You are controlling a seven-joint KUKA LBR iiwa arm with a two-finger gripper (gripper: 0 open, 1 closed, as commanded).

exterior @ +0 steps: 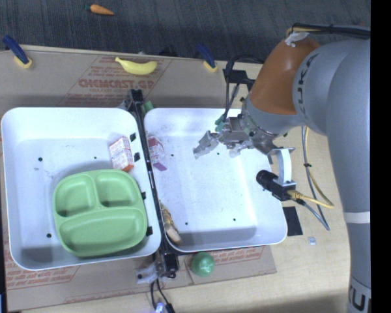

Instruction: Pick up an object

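The grey arm with its orange band [280,77] reaches over the right-hand shallow white plastic bin [247,230], and its tool [208,144] hangs above that bin's upper middle. Whether the tool is apart or together I cannot tell; its tip is a small grey blur against the white floor, and nothing can be seen between it.

Taking the right bin as landmark: the likeliest task thing is the small red-and-white packet [156,152] lying inside the bin against its left wall, a little left of the tool. A slim tan object [170,230] lies in the bin's lower-left corner, half over the rim. Just left of the bin, in the neighbouring white bin [16,175], sit a pale green compartment tray [101,210] and a small red-and-white carton [121,152]. Below the bin, on the cardboard sheet covering the desk, rests a green ball [202,263]. Above the bin and to its left lies a yellow plastic banana [136,64].

By my reading the step in hand is the approach: nothing is lifted yet. The next move calls for shifting left toward the packet and descending, with care for the bin wall close beside it.

The packet's print is unreadable, the tan object's shape is unclear, and the arm's bulk covers the bin's upper-right corner.
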